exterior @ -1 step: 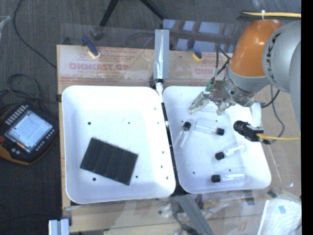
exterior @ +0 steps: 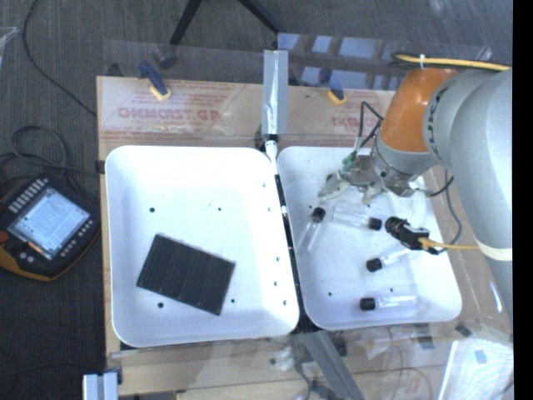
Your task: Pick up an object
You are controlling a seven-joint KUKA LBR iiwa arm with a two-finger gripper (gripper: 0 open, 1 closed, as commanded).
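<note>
We locate the tool low over the far part of the right bin, carried by the grey arm that enters from the right. We cannot tell whether the tool is released or clenched, and we see nothing held in it.

Four clear tubes with black caps lie flat on the floor of the right bin:
- The left tube lies just below the tool, near the inner wall, cap end toward the tool.
- The middle tube lies just beside the tool's near side, cap pointing right.
- The lower tube lies nearer the viewer, apart from the tool.
- The front tube lies close to the near wall, well apart from the tool.

No tube touches another, and nothing lies across them.

A flat black panel, ribbed and rectangular, lies at a slant in the left bin, well apart from the tool. Both bins sit on the counter. A teach pendant rests on the floor to the left.
</note>
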